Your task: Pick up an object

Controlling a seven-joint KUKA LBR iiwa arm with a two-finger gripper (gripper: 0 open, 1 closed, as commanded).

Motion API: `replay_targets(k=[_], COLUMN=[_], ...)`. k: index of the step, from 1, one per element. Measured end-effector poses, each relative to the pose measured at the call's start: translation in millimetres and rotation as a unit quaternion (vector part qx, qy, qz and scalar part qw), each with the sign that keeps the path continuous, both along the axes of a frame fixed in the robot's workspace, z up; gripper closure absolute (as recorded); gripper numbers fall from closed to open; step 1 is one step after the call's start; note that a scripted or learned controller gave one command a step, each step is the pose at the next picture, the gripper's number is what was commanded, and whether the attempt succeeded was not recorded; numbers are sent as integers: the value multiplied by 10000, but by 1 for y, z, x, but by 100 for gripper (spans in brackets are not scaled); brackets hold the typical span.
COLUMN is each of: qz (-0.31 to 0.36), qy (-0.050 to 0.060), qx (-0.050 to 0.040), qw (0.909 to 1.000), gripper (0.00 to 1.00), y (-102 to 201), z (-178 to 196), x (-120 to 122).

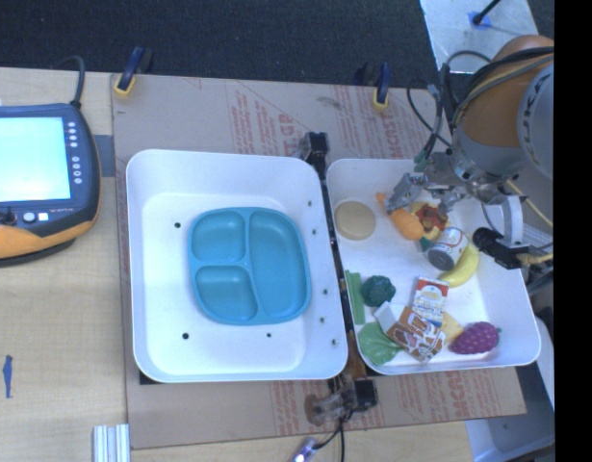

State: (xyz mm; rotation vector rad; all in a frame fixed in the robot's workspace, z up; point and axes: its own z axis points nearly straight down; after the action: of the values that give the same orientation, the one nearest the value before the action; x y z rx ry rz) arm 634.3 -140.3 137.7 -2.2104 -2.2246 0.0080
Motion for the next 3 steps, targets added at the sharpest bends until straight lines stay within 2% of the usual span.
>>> replay_targets(k=[1, 2, 3], qz=[-7, -18, -22], qy=[-4, -31, -10], qx=[-3, 3, 1], qw=[10000, 10000, 10000], gripper=[0, 0, 0], y=[-19, -24, -19], z=[-47, -45, -45], x=[-76, -2, 5])
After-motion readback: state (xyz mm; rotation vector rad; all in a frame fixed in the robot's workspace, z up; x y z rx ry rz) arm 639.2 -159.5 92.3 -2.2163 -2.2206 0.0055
